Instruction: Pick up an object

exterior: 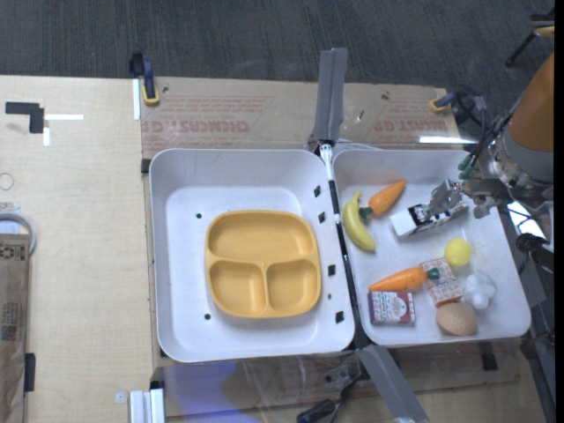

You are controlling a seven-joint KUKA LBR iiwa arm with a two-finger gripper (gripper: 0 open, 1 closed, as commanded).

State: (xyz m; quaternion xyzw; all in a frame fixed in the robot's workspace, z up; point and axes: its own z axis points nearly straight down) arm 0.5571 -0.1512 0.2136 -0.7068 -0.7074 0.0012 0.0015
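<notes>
The upper carrot point(388, 196) lies in the right bin point(511, 324), toward its far left. Its long axis slants, orange tip pointing up-right and green end down-left against the banana point(356, 225). The gripper point(416, 219) sits just right of it; whether it is open or closed cannot be told.

Even, fairly bright light falls from overhead, so the white bins point(167, 236) read nearly blown out along their rims while the dark floor point(264, 16) toward twelve o'clock stays dim and grainy. Shadows are soft and short, the yellow tray point(263, 263) casting only a faint one. The picture is low in resolution and slightly soft, and a bluish glare lies on the clear plastic point(220, 386) at six o'clock.
</notes>
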